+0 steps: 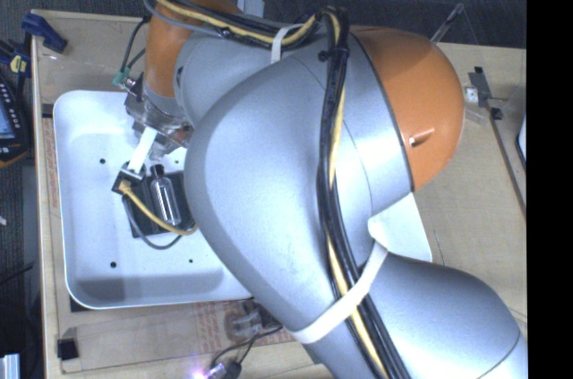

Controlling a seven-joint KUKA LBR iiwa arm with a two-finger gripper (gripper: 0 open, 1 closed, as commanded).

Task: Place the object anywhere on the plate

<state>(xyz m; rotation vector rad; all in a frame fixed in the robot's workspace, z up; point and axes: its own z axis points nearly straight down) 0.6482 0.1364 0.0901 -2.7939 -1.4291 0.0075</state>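
Wooden tabletop (134, 341) bearing white bin (89, 216); grey arm (295, 189) across most of it. Pincer (157, 198) low inside bin, state impossible to tell. Object and plate unidentifiable, perhaps hidden beneath arm. Advisable: confirm grasp before travel, then lower gently.

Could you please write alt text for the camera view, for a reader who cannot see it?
A large grey and orange robot arm reaches in from the right and covers most of the bench, its gripper low inside the left white bin. The bin sits on a wooden bench.
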